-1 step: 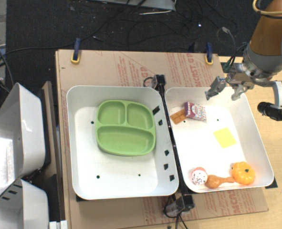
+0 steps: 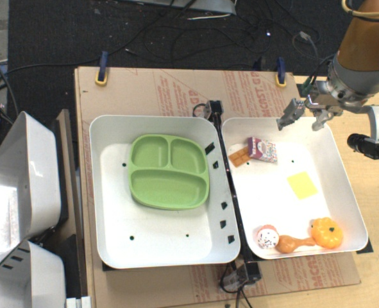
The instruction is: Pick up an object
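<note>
Nearest the camera, along the front wall of the right bin (image 2: 343, 172), lie three small things: a white speckled ball (image 2: 267, 238), an orange gourd-shaped toy (image 2: 294, 242) touching it, and an orange pumpkin-like toy (image 2: 326, 233) at the gourd's far end. What the ball really is stays hard to make out. Farther back in the same bin sit a flat yellow square (image 2: 302, 185), a small purple-and-white carton (image 2: 262, 150) lying on its side, and just beside it a little brown block (image 2: 238, 158) against the bin's left wall; the carton's print is too small to read.

The left bin (image 2: 106, 191) holds a green divided plate (image 2: 169, 171) with three compartments. Both bins rest on the tabletop (image 2: 176, 88).

The arm is cut off by the top right corner, so its upper part is hidden. The tool (image 2: 304, 116) hangs above the far rim of the right bin, its two fingers spread wide apart with nothing between them and touching none of the objects. It is well apart from the carton.
</note>
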`<action>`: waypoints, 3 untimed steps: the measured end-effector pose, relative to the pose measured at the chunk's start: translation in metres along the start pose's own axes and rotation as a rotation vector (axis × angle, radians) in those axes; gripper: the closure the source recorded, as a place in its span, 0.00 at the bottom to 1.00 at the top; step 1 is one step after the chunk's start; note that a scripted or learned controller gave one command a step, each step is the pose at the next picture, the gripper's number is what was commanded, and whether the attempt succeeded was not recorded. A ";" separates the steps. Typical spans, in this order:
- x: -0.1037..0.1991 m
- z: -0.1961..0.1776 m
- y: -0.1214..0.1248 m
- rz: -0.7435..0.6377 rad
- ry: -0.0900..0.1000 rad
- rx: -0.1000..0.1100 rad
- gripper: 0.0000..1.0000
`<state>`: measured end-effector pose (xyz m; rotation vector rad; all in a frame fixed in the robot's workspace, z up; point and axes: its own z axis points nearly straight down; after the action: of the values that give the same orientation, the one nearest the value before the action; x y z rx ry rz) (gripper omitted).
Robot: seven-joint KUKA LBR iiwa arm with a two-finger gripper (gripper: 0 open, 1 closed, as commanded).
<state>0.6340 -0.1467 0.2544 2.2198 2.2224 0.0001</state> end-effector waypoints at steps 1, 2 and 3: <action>-0.008 0.059 0.002 0.003 0.000 0.005 0.00; -0.001 0.119 -0.004 0.002 0.001 0.004 0.00; 0.000 0.165 -0.005 0.000 0.001 0.009 0.00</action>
<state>0.6292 -0.1473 0.0897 2.2251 2.2267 -0.0084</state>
